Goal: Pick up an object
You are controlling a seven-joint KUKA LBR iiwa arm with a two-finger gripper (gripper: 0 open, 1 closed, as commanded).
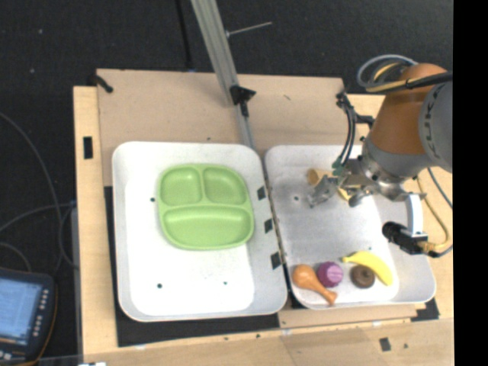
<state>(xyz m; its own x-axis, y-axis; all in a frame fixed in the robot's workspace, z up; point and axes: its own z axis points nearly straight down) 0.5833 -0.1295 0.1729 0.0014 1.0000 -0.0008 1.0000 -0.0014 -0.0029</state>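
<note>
You have the arm (408, 120) coming in from the right edge of the frame, its orange band bulking over the upper right corner of the right bin (328, 239), with the grey wrist below it angled down and toward the left. The gripper (324, 191) reaches out from that wrist over the upper middle of the right bin, low above the white floor; its fingers look parted a little, with bare bin floor showing between them and nothing held, though the view there is small and soft, so treat that as likely rather than certain. Just above and left of the gripper you can see a small tan object (313, 176) lying on the bin floor near the upper wall, close to the fingers but apart from them. Along the lower edge of the same bin you have a row of things: an orange pear-shaped piece (313, 280) at lower left, a purple ball (330, 273) just beside it on the right, a dark brown round piece (364, 277) further right, and a yellow banana (371, 264) curving over and touching that brown piece. All four lie well apart from the gripper. In the left bin (137, 280) a green divided plate (206, 208) rests flat in the upper middle, with three compartments.
</note>
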